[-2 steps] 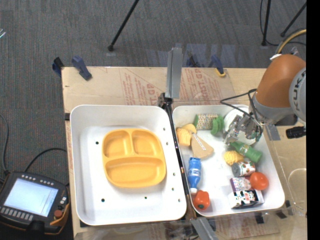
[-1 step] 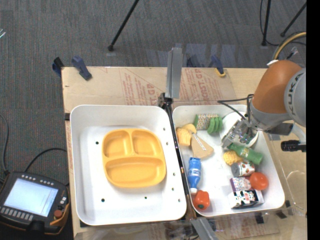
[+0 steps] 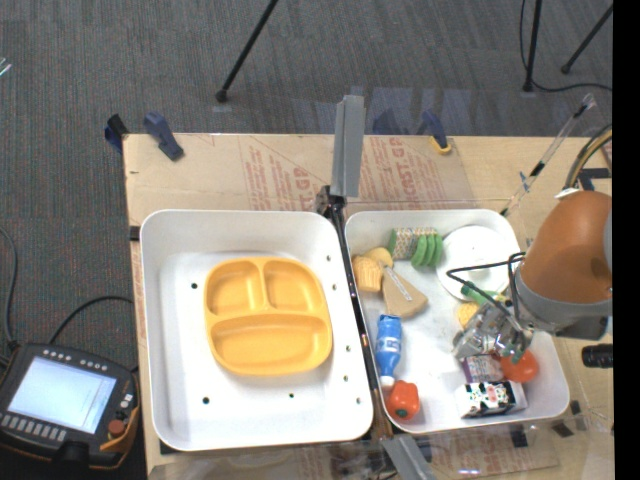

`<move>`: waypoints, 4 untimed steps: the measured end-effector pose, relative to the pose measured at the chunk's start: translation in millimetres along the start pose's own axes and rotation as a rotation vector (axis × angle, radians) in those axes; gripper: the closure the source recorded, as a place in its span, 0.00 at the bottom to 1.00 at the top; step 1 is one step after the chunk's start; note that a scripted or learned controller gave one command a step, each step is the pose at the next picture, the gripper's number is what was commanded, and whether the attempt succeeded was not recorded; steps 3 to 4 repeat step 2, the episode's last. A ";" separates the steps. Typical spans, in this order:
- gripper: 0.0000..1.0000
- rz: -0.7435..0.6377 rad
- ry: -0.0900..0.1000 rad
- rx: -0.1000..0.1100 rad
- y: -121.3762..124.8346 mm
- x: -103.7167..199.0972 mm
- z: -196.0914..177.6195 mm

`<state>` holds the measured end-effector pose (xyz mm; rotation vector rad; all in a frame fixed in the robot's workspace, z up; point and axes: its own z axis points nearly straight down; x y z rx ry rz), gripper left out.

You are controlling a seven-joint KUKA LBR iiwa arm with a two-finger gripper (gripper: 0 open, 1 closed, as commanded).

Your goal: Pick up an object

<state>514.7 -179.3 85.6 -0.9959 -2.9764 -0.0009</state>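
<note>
Above the right bin, the grey-and-orange arm is reaching in, its gripper hanging low over a small carton and a red fruit; how wide it is standing cannot be told. Nearby, a blue bottle is lying. Beside it, the left bin is carrying a yellow divided plate.

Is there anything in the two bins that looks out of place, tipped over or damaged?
Nothing looks damaged or spilled. The blue bottle lies on its side in the right bin, and the small carton lies flat near the front edge. The yellow tray sits flat in the left bin.
</note>
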 end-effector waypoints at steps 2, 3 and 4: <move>1.00 0.802 0.003 0.003 52.5 68.3 1.1; 1.00 0.802 0.003 0.003 52.5 68.3 1.1; 1.00 0.802 0.003 0.003 52.5 68.3 1.1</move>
